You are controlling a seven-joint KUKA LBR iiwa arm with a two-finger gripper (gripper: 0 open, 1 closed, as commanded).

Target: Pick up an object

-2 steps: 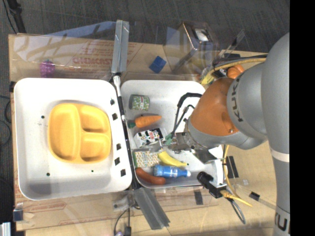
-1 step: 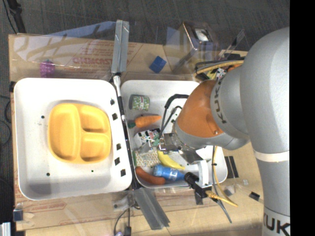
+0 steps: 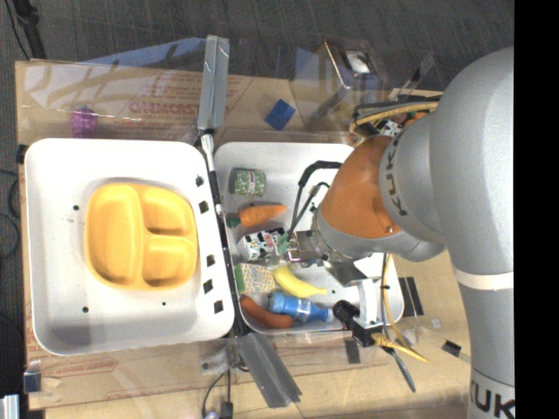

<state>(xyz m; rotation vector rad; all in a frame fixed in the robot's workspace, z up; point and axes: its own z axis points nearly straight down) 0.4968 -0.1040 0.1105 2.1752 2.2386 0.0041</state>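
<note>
The right white bin [image 3: 288, 153] holds several objects along its left side. A green and white can [image 3: 247, 182] lies at the back, with an orange carrot [image 3: 262, 215] below it. A small white and black item [image 3: 259, 245] sits mid-bin. Nearer the front lie a yellow banana [image 3: 297, 282], a blue bottle [image 3: 299, 307], a reddish sausage [image 3: 265, 314] and a speckled green piece [image 3: 253, 278]. My gripper [image 3: 295, 248] is low in the bin, just right of the white and black item and above the banana. The orange-banded wrist [image 3: 358, 201] hides most of it.
The left white bin [image 3: 52, 312] holds a yellow divided tray [image 3: 140, 234]. A blue block [image 3: 279, 113] and a purple item [image 3: 84, 120] lie on the bench behind the bins. Cables and tools clutter the bench at the right [image 3: 393, 116].
</note>
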